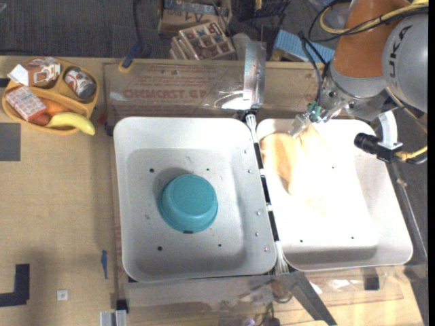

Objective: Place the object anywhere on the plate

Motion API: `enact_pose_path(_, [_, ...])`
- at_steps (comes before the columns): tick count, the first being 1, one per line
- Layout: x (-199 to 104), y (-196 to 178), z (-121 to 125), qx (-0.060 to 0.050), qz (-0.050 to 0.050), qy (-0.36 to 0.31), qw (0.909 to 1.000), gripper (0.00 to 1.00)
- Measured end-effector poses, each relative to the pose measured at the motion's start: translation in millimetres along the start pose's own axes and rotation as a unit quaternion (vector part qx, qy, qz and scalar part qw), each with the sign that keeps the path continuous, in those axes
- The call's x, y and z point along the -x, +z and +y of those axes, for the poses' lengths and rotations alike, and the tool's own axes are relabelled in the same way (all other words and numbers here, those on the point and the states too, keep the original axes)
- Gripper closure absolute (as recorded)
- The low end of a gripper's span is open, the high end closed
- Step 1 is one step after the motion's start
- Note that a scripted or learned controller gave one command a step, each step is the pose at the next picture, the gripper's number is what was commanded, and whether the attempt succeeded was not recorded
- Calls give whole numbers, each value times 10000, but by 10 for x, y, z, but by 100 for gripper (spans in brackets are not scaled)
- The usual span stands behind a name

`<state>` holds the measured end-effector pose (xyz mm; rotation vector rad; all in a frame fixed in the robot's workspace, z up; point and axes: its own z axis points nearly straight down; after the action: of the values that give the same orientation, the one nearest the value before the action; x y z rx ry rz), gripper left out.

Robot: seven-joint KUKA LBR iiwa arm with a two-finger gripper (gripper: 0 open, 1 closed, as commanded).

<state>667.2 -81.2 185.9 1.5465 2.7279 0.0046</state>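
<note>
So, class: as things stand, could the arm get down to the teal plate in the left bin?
Probably yes. The teal plate lies alone in the left bin, nothing over it. The gripper hangs above the right bin, so it must cross over.

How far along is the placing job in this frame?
Nothing looks placed yet. The gripper is at the top left of the right bin, at the edge of a pale yellow cloth-like object. The teal plate sits bare in the left bin. Carrying and setting down remain.

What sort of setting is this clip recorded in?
Most likely a robotics lab workbench, not a home or kitchen. Two white bins sit side by side on a wooden bench, a grey-and-orange KUKA arm reaches in, and a tray of toy food sits in the corner.
</note>
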Motion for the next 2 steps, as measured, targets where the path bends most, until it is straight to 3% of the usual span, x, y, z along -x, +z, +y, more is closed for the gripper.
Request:
enact_pose_path(1, [37, -401, -9, -6, -2, 24, 10000, 100])
enact_pose_path(2, [-434, -427, -209, -14, 18, -1964, 9805, 100])
